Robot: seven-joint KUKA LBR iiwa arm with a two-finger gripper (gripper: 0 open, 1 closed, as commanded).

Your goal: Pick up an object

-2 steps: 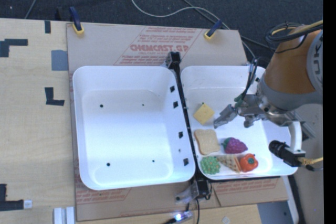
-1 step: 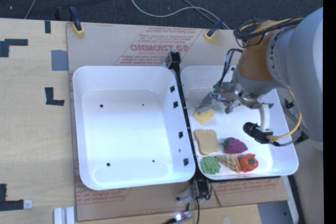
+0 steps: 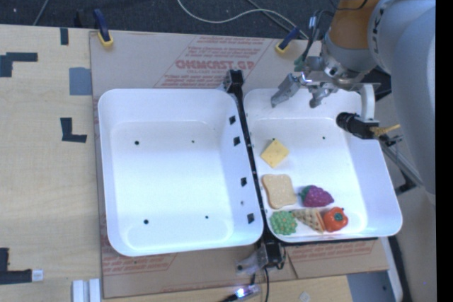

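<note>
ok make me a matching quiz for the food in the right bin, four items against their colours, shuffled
Items:
1. cheese
2. bread
3. grapes
4. broccoli

Colours:
A. purple
B. green
C. yellow
D. tan

Pairs: 1-C, 2-D, 3-A, 4-B

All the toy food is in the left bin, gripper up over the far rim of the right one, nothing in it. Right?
Not quite: the camera view shows the toy food in the right bin, not the left bin. The rest stands: the gripper is open over the right bin's far rim, holding nothing.
</note>
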